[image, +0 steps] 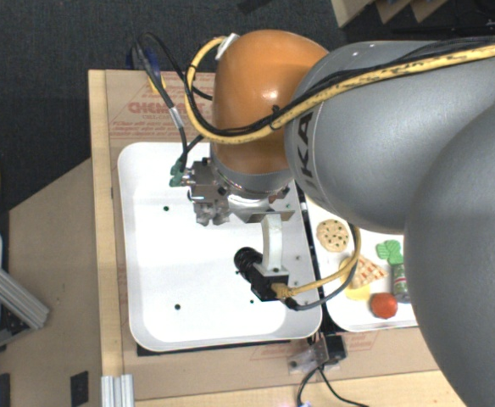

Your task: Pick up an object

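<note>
The grey arm (400,125) is reaching in across the right bin (349,321) and covering most of it, so only a strip of that bin is showing. A round dotted cookie (333,235) is lying in that strip, close to the wall shared with the left bin (158,261). Right of the cookie, a green piece (389,249) is sitting at the edge of the arm's bulk. Below and right of the cookie, a checkered orange wedge (368,270) is resting, with a yellow piece (359,292) just under it and a red round piece (383,306) further down and right. A small dark thing right of the wedge is being cut off by the arm and is too unclear to name. Whatever else the right bin is holding is lying hidden under the arm.

The gripper (207,203) is hanging up and to the left of the cookie, over the left bin, below the orange band (256,83). The wrist is blocking it from above, so I cannot tell whether it is apart or together. All the pieces are lying well apart from it, across the dividing wall. A cardboard sheet (108,227) is showing beyond the left bin.
</note>
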You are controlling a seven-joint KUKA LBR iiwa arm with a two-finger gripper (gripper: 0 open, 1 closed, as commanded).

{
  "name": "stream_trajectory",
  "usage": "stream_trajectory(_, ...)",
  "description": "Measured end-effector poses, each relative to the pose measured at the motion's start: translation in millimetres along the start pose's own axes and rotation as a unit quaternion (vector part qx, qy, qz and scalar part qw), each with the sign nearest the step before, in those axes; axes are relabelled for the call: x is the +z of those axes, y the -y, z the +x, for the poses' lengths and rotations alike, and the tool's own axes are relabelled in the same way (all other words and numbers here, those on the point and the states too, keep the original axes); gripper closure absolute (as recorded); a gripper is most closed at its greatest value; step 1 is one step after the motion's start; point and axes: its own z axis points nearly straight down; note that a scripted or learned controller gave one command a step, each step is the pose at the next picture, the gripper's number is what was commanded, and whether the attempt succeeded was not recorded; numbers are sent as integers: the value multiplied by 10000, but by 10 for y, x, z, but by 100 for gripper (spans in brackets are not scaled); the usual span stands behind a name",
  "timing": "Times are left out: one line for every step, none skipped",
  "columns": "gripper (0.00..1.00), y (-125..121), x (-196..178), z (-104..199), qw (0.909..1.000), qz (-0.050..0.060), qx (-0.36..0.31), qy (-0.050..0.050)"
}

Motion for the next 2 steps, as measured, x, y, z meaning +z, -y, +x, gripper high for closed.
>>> stream_trajectory(100,-251,-1299,-189,10000,-35,1,-10)
stream_trajectory(100,-20,-2607,-376,10000,-32,-2,-17)
